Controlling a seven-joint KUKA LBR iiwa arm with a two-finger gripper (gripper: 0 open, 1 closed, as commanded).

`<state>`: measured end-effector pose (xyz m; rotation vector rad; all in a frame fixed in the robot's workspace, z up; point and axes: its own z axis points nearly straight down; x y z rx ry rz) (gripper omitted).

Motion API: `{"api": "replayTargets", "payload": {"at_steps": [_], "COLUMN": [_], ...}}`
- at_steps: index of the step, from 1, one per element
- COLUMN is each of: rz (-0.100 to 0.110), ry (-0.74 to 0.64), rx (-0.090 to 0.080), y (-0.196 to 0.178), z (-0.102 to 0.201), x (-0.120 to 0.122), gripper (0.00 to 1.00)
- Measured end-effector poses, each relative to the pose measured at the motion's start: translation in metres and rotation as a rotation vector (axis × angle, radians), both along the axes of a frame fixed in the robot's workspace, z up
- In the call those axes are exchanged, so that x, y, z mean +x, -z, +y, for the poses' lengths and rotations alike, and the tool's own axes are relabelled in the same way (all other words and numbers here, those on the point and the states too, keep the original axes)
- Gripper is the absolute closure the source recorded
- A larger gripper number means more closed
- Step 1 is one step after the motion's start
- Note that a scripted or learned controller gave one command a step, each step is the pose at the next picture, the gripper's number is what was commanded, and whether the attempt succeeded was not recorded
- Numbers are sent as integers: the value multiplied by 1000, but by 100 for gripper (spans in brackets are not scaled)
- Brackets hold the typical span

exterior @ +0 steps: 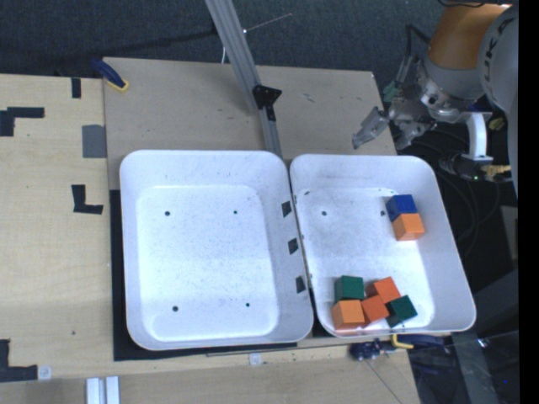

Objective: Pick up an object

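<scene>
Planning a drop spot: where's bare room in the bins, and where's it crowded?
Free: the left bin floor, and the right bin floor left of the blue block and above the near-wall cluster. Crowded: green block and its orange and green neighbours there.

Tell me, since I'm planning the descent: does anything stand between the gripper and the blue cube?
Nothing visible does. The gripper hangs beyond the right white bin's far rim; the blue cube lies uncovered, with a small orange cube touching its near side.

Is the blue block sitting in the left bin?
No, the blue block sits in the right bin, touching an orange block near its far side.
</scene>
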<state>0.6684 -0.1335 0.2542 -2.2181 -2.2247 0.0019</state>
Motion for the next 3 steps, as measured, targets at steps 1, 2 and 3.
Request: {"api": "replayTargets", "payload": {"at_steps": [1,2,3], "rz": [1,6,6], "ry": [1,0,2], "rx": [-1,0,-1], "y": [0,64,120], "z": [0,4,-5], "x": [0,2,2], "gripper": [0,0,0]}}
